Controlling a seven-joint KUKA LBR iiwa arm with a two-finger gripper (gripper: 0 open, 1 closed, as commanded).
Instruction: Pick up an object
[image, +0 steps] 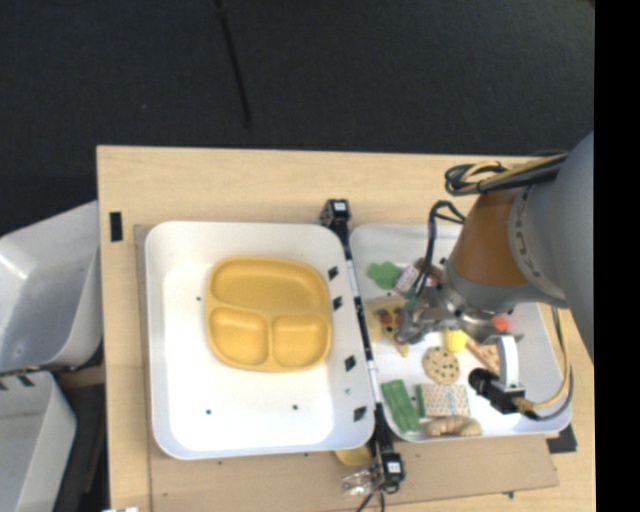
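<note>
Dark floor surrounded a pale wooden bench (230, 185) on which two shallow white bins sat side by side. We saw the left bin (170, 400) carrying one thing, a yellow divided plate (268, 312), lying near its middle and slightly toward the far edge. We saw the right bin (385, 238) holding the clutter of small objects. A green piece (383, 272) lay near its far left corner. A round speckled cookie (439, 365) lay close to the bin's middle, with a small yellow piece (455, 342) just beyond it and an orange wedge (486, 353) to its right. Along the near edge lay a green bar (400, 403) by the left wall, a pale checked block (444, 400) beside it, and a tan peanut-like piece (450, 428) against the near rim.

The grey arm (545, 235) entered from the right, its orange band (488, 240) above the wrist, and reached down over the far half of the right bin. The gripper (412, 322) hung low among the objects toward the bin's left wall, just beyond the cookie. We could not tell the gripper's state, nor whether anything was caught in it, since the tip was lost against the clutter.
</note>
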